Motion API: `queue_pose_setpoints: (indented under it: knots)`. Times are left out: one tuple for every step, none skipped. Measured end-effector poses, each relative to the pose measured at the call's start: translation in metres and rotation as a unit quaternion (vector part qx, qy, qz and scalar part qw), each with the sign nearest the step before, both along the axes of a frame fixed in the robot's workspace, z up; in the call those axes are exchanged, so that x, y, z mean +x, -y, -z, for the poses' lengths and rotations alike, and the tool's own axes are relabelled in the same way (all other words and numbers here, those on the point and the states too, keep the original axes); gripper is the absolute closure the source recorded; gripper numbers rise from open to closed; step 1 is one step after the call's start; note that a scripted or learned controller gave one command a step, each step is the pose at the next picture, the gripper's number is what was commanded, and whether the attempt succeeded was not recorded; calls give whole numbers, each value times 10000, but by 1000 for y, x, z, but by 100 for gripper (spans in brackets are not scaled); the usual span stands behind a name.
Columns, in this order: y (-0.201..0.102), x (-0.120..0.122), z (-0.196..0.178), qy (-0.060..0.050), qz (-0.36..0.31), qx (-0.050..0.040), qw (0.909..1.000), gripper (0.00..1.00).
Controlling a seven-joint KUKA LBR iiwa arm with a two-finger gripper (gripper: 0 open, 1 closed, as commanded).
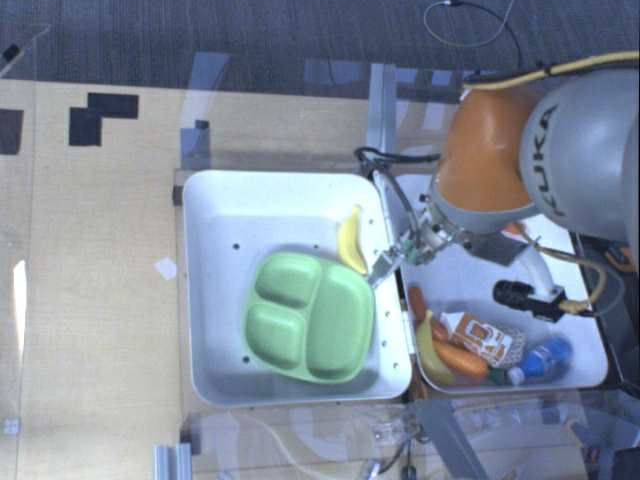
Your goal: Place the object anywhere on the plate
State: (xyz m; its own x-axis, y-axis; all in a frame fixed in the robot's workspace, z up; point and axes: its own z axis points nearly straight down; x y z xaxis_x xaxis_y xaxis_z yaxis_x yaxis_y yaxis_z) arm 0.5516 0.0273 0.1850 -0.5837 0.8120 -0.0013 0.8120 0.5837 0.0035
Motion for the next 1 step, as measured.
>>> queue_pose_setpoints:
  knots:
    - [-1, 2, -11, 36, 2, 5, 10000, 100]
